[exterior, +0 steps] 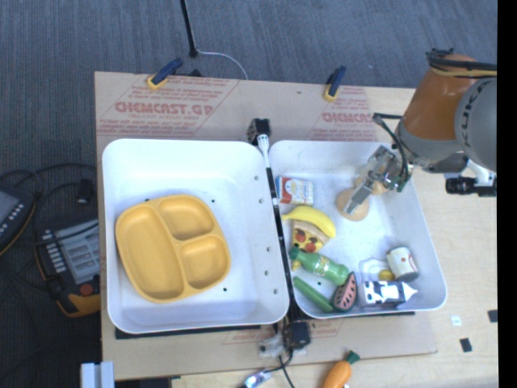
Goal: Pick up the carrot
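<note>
- Over the right shallow white bin, the grey arm with orange band is bent down; its two-finger gripper is seen parted above a tan round wooden piece.
- The small orange carrot with green top is found outside both bins, on the bench front edge.

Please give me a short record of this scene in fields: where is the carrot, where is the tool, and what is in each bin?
carrot: on the bench, in front of the bins
tool: over the right bin, above a tan round piece
left bin: yellow divided plate
right bin: banana, green bottle, watermelon slice, small carton
</note>
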You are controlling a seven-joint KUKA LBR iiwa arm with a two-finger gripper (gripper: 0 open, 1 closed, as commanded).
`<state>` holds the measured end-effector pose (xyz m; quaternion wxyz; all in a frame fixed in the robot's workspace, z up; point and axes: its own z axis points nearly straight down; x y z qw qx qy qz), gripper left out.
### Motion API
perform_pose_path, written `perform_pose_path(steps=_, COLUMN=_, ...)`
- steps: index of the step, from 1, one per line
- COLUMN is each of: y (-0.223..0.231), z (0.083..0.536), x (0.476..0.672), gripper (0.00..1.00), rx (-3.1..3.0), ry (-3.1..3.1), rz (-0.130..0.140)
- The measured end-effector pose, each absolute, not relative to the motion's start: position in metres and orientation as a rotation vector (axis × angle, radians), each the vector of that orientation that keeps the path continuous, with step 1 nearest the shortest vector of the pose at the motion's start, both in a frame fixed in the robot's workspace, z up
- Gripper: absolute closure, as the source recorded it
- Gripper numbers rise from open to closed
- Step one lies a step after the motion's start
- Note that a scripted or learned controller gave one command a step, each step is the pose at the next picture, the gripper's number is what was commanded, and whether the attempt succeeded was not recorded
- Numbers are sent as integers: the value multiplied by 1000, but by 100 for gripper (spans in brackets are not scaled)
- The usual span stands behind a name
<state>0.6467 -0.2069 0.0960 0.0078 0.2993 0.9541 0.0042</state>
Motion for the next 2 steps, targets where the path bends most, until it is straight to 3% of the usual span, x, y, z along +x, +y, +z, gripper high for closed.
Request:
perform_pose_path(steps=1, y=-219, z=95, x=592, gripper=0, rx=1103, ry=2911, rz=17)
perform_pose_path(steps=2, y=-223, z=88, x=638, gripper=0, rx=1070, ry=2947, rz=3)
